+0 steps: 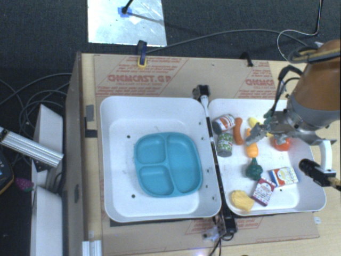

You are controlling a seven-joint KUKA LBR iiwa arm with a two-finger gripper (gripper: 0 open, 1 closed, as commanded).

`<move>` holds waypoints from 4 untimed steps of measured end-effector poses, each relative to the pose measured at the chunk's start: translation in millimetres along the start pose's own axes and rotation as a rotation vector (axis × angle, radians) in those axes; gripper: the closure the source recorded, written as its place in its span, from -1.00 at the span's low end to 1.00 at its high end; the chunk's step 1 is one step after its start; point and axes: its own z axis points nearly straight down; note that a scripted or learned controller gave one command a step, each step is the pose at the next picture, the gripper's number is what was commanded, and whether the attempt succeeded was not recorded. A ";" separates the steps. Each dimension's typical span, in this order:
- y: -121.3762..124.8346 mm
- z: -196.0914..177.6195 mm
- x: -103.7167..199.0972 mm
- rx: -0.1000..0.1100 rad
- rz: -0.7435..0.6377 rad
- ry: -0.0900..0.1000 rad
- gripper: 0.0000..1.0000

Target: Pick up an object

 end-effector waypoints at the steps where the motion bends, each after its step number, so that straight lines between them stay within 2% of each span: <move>1: 32.1 99.2 -35.9 0.004 0.003 0.000 -1.00; 2: 8.2 147.7 -31.2 0.001 0.003 0.000 -1.00; 3: -22.3 147.7 -26.1 0.001 0.002 0.000 -1.00; 4: -21.1 137.0 -25.9 -0.002 0.002 0.001 1.00</move>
